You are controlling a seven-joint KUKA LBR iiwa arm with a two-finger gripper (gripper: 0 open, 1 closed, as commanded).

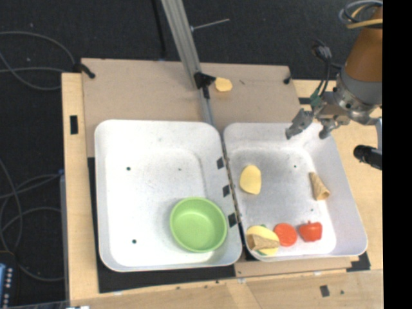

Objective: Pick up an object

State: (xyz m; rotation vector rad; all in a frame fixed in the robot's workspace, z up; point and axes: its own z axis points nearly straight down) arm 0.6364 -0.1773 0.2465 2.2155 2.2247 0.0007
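Tool [311, 125] is up over the far right corner of the right bin [344, 234] with its two fingers spread apart and nothing between them, while the yellow piece [250, 179], cone [319, 186] and two red bits sit below in that bin.

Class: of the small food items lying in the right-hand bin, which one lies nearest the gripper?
The tan cone-shaped piece by the bin's right wall. It lies closest below the gripper; the other items lie farther off.
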